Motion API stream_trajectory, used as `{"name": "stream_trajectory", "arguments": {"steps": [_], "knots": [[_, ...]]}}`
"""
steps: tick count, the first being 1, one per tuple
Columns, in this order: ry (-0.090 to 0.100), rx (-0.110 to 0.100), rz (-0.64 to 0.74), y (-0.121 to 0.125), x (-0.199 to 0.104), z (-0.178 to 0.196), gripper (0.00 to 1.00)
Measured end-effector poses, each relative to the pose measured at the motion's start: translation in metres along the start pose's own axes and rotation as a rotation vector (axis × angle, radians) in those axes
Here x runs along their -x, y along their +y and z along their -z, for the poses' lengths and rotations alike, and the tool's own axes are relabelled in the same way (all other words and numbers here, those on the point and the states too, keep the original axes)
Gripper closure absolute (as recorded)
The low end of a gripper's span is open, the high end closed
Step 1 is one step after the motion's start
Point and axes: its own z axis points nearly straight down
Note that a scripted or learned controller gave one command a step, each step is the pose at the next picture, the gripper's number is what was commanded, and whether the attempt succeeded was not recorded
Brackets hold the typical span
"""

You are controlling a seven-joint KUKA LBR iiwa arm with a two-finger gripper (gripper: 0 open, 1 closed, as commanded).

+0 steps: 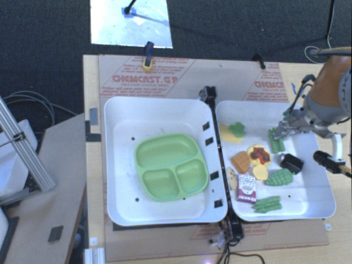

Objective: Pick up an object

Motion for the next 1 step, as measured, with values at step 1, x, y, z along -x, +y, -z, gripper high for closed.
{"name": "stream_trajectory", "arguments": {"steps": [1], "knots": [[0.0, -0.001, 0.001, -0.0002, -0.0001, -0.0005, 0.0]]}}
